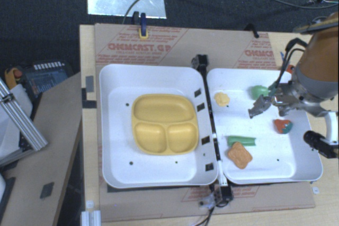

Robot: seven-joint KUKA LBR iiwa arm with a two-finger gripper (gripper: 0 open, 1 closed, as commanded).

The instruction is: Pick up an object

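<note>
Camera view: two white bins side by side on the bench, meeting at a black centre divider point(209, 119).

Left bin point(114, 166) holds a yellow three-compartment tray point(163, 123), sitting roughly centred. Bare white floor runs all round the tray, widest along the left wall and the near edge.

Right bin point(302, 166) has the loose items. The arm point(320, 61) comes in from the right over the bin's far-right corner, orange band showing above the grey wrist. Gripper point(259, 107) hangs over the middle of the bin, tip pointing left. It is small and dark against the white floor; cannot tell if the fingers are apart or together. Nothing is visibly between them.

Items in the right bin:
- green rounded piece point(258, 91), just beyond the gripper tip toward the far wall, partly covered by the wrist hardware
- small pale yellow lump point(222, 98), near the divider, well left of the gripper
- red and teal piece point(283, 126), right of the gripper, under the arm's edge
- flat green strip point(241, 141), lying lengthwise, near side of the gripper
- orange-tan cracker-like piece point(239, 155), just beside the green strip, toward the near wall

Open floor: middle band between the yellow lump and the gripper, plus the near-right corner of the bin. All items lie flat on the floor and clear of the walls.
</note>
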